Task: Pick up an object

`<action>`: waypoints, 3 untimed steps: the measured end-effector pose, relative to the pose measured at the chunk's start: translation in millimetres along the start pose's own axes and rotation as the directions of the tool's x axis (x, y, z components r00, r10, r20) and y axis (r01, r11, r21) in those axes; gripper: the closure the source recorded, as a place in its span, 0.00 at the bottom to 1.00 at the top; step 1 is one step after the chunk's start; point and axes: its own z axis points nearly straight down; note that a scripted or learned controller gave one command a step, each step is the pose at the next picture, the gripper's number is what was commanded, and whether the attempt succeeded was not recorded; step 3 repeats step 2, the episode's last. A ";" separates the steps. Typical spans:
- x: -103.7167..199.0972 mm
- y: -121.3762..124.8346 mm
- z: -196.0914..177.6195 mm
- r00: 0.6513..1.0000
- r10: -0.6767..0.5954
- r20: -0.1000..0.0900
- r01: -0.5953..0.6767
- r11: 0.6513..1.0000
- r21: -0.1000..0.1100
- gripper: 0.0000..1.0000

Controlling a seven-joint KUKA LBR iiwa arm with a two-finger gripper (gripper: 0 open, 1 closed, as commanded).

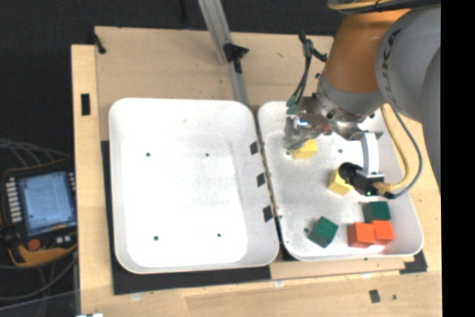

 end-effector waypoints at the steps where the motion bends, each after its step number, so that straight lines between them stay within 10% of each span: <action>1: 54.5 13.0 -1.5 1.000 0.002 0.000 -0.002 1.000 0.002 1.00; 3: 108.6 9.4 6.6 1.000 0.001 0.001 -0.001 1.000 0.006 1.00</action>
